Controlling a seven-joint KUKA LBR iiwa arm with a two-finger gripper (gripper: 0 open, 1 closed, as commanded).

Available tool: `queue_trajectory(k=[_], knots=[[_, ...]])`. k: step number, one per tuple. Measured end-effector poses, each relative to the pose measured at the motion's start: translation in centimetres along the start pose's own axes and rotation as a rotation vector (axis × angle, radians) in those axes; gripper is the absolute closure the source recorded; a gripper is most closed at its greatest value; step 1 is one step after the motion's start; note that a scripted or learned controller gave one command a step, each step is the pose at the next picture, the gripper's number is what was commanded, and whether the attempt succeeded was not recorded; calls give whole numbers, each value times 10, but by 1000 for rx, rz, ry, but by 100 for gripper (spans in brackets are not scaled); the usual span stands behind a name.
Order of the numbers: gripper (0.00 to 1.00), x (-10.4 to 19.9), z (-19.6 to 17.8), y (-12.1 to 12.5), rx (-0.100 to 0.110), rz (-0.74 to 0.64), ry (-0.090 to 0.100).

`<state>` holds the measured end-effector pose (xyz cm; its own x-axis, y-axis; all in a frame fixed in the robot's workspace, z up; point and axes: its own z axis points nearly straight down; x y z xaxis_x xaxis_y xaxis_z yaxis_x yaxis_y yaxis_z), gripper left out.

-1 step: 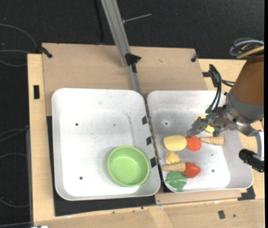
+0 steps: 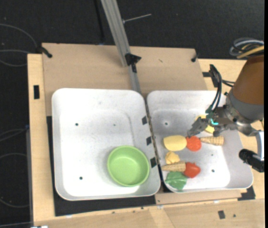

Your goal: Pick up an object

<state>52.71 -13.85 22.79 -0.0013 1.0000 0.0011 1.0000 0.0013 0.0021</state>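
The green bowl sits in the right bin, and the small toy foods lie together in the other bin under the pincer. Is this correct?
Not quite. The camera view shows the green bowl in the left bin; the small toy foods lie together in the right bin, under the pincer.

toy foods (image 2: 181,156) clustered, right bin (image 2: 172,106)

So the whole setup sits on a light tan wooden bench top (image 2: 91,70) with a raised board at the back, roughly 12 o'clock. The floor around it is dark black carpet-like stuff (image 2: 10,13), with thin grey cables (image 2: 3,42) looping over it at 9 to 10 o'clock. A slim silver metal pole (image 2: 117,25) slants up from the bench centre toward 12. Lighting is flat and even.
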Motion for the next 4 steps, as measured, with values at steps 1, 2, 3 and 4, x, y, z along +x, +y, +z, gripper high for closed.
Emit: queue_trajectory(k=[1,2,3,4], knots=[[0,-8,58,5,7,3,-3],[0,-14,102,8,6,3,-3],[0,-17,126,9,-1,4,-6],[100,-17,113,11,-7,9,-4]])
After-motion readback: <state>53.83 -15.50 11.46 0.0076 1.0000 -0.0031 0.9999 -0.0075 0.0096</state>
